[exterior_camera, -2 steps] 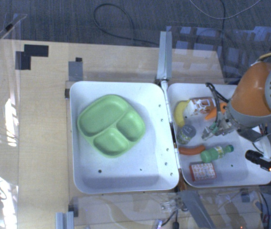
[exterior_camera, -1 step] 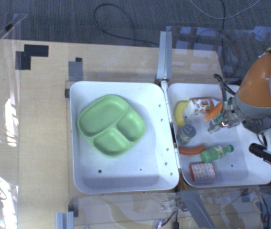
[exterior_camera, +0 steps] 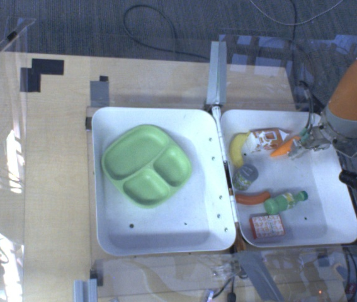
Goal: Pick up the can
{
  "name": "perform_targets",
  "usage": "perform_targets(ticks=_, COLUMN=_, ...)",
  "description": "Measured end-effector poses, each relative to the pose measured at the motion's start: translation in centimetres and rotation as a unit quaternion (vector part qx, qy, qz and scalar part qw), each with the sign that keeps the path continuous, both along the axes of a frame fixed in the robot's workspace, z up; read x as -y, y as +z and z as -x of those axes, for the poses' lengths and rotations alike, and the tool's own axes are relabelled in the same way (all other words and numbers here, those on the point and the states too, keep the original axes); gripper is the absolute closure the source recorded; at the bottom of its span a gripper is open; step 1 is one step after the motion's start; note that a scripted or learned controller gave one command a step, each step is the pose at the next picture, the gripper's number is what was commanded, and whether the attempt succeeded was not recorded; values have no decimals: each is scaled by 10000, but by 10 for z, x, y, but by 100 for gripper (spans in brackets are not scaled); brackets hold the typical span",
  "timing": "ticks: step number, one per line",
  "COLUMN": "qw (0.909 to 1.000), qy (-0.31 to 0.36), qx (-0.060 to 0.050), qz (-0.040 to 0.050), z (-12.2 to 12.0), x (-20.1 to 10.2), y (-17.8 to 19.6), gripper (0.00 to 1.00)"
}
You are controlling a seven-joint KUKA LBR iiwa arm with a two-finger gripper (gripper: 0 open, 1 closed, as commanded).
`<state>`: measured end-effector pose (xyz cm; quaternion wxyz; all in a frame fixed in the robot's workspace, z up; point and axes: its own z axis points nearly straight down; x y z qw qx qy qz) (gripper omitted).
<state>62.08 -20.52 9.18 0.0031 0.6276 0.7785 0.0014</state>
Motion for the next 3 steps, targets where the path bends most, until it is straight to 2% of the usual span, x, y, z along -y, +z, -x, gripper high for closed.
perform_targets(ticks=1, qw=9986, qy=535, qx=38, qz=-9, z=18, x=-112, y=-2, gripper=100)
perform_targets(ticks=2, qw=9993, qy=384, qx=5, qz=0, z=10, x=-79, y=30, gripper=100)
perform_targets(ticks=3, qw=10000, qy=-5, qx=8, qz=-3, z=2, x=-110, y=62, gripper=100)
